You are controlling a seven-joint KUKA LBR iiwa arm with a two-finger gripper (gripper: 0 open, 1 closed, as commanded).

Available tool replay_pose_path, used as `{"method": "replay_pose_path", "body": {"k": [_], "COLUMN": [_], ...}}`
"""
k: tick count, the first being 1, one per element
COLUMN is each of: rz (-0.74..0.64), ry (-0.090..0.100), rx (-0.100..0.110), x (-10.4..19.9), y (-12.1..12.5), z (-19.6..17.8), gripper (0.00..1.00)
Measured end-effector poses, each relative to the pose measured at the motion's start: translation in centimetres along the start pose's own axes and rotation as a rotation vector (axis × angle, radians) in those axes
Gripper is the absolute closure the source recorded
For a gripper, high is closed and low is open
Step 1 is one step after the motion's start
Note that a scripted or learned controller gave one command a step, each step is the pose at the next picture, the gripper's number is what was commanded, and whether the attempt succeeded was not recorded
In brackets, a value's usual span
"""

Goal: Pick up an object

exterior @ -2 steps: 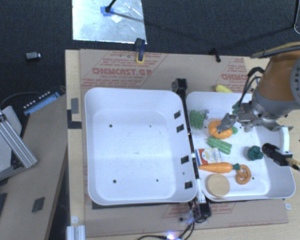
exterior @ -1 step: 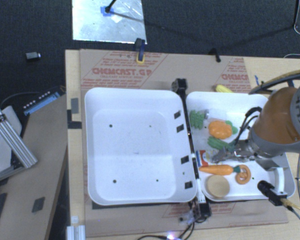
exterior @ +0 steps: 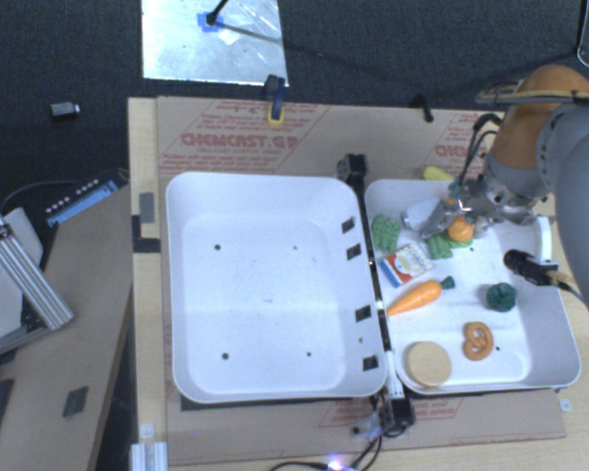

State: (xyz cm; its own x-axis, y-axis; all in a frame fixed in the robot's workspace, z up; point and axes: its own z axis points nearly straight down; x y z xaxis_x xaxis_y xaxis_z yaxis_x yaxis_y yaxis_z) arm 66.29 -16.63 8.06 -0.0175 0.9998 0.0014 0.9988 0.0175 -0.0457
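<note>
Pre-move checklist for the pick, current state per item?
1. End effector over the right bin: ok, it sits at the bin's far end.
2. Candidate under the tool: ok, a small orange ball lies right beside it.
3. Object held between the fingers: cannot tell, the tip is too cluttered to read.
4. Crowding: not ok, a green piece touches the ball and a green leafy piece lies close by.
5. Easier targets: ok, the carrot, pretzel and round cracker lie apart from each other.
6. Left bin rim free of the arm: ok.
</note>
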Motion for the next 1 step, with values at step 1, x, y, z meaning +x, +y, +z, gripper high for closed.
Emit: {"method": "replay_pose_path", "body": {"k": [1], "rz": [0.007], "ry": [0.001], "rx": [-0.007], "x": [0.03], "y": [-0.25], "z": [-0.87], "gripper": [1.0]}}
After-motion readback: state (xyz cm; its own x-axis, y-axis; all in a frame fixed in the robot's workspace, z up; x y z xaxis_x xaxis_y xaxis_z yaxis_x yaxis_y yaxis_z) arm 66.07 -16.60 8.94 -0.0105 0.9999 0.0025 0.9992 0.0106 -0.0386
